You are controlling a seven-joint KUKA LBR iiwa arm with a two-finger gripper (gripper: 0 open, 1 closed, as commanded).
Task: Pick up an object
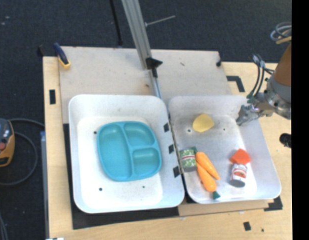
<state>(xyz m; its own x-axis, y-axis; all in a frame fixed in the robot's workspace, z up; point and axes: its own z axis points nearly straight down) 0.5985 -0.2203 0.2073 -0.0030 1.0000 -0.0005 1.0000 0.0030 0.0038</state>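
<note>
A robotics lab, plywood surface (119, 74) on dark carpet, two white bins (79, 134) side by side, aluminium camera mast (137, 26) with a checker tag, loose cables (24, 134) on the floor, toy food for props

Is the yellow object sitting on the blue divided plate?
No, the yellow object lies in the right bin, while the blue divided plate sits in the left bin.
</note>
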